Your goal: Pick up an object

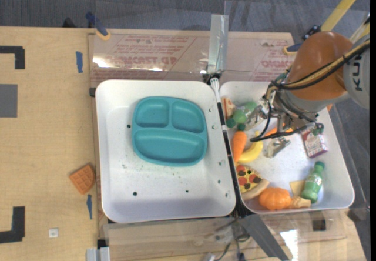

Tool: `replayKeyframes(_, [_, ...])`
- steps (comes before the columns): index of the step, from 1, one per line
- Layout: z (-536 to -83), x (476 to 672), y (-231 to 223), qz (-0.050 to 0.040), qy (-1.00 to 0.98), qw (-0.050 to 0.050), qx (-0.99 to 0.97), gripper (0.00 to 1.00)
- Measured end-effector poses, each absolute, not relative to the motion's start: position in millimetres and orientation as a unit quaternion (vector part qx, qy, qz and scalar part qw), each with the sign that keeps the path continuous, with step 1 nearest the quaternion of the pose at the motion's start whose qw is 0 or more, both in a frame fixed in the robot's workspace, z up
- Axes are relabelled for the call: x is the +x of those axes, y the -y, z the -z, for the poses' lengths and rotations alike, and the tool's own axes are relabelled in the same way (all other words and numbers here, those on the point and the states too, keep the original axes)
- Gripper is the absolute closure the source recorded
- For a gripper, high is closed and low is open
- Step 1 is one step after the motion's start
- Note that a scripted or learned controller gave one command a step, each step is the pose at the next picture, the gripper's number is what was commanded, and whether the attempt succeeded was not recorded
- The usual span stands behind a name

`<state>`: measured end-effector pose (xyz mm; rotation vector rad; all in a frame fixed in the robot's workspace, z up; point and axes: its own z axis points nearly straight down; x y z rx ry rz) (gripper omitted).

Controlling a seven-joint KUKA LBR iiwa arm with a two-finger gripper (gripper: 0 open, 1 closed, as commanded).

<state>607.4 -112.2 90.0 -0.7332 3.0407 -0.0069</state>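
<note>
My gripper (277, 143) hangs low inside the right bin (341, 166), under the orange wrist band (317, 66). It is over the bin's middle, just right of a yellow banana (254, 151) and an orange carrot (239, 141). A purple carton (315, 144) lies to its right. In front of it are a pizza slice (249, 178), an orange fruit (274, 198) and a green bottle (313, 182). A green toy (238, 116) sits by the bin's left wall, partly behind the cables.
The left bin (117, 195) holds a teal divided plate (170, 130). A waffle toy (82, 177) lies on the wooden bench left of the bins. A clear sheet and a metal post (218, 42) stand behind the bins.
</note>
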Motion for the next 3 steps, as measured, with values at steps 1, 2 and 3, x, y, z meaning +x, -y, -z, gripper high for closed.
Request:
replayKeyframes(1, [-90.1, 596.8, 111.8, 0.0011, -0.973, 0.007, -0.23, 0.0])
replayKeyframes(2, [-104.0, 600.8, 110.6, 0.0019, -0.973, 0.014, -0.229, 1.0])
replayKeyframes(3, [-229.8, 639.6, 60.9, 0.0019, -0.96, 0.009, -0.281, 1.0])
